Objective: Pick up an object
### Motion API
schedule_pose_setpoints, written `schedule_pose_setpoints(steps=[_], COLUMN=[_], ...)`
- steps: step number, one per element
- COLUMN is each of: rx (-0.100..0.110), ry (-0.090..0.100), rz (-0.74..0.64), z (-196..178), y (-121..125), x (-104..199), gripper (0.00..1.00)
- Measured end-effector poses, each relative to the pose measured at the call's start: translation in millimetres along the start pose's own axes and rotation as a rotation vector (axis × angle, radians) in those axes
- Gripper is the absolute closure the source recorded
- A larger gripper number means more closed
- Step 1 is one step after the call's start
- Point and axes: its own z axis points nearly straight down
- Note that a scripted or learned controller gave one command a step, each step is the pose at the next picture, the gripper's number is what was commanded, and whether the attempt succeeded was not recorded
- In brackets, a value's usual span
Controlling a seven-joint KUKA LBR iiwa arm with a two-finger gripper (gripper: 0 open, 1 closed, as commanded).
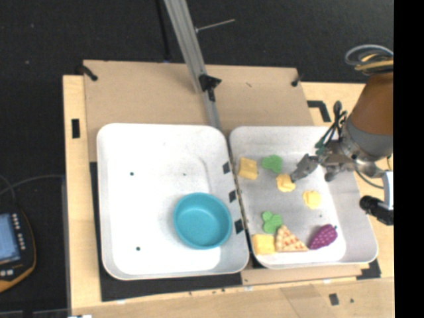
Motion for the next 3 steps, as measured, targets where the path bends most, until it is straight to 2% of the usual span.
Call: schedule_pose_setpoints(steps=[1,2,3], rx=[0.000,0.006,-0.003], ry=[0.000,-0.002,-0.003], rz=[0.001,0.004,0.004], z=[0,63,99], y=[0,2,4], x=[0,-3,-4], gripper=[0.00,0.00,0.00])
